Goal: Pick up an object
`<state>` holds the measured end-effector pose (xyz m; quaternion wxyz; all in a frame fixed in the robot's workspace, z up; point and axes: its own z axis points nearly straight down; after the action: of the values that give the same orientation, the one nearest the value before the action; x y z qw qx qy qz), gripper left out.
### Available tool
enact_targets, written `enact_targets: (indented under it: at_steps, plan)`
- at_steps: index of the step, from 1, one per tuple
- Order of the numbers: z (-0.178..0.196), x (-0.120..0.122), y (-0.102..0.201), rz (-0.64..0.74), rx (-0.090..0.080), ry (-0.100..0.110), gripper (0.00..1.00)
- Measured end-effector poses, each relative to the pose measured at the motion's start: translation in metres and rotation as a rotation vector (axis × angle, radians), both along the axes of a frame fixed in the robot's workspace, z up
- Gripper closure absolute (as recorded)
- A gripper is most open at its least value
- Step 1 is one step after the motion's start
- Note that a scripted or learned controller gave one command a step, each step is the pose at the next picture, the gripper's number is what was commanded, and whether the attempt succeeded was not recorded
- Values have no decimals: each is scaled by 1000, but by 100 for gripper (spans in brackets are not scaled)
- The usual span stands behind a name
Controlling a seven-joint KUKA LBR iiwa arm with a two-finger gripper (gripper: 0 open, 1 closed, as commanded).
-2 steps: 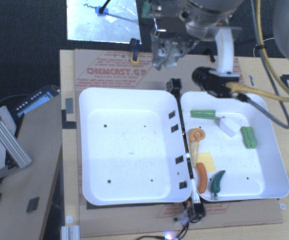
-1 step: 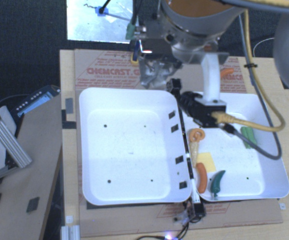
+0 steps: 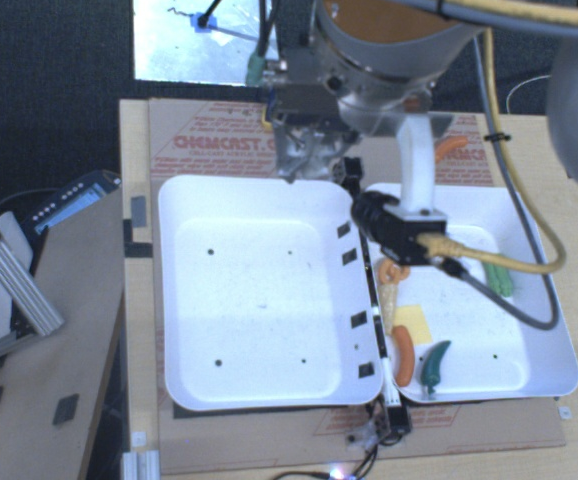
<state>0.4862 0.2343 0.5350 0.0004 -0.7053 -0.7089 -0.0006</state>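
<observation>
The light is soft and even. The left bin (image 3: 259, 298) glows bright white with only faint shadows. Everything is a bit fuzzy, and the close arm (image 3: 399, 8) looks blurry.

gripper (image 3: 312, 158): hangs over far rim of left bin (image 3: 184, 268)
right bin (image 3: 554, 363): orange sausage (image 3: 403, 354) by left wall, green pepper (image 3: 434, 363) just beside it, yellow square (image 3: 412, 324) just behind
green piece (image 3: 500, 278): same bin, well apart, farther back

Arm (image 3: 577, 108): one, grey, entering from the right and crossing the top of the view, close under the camera.
Orange band (image 3: 409, 6): broad, just above the wrist.
Wrist (image 3: 374, 78): grey, round, angled downward and to the left.
Gripper (image 3: 311, 163): metal, hanging below the wrist, pointing down.
</observation>
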Motion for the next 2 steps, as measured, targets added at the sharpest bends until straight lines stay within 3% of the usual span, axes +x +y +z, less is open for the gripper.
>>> enact_targets:
  at_steps: [2]
  plan:
    - [0,0,0,0,0,0,100]
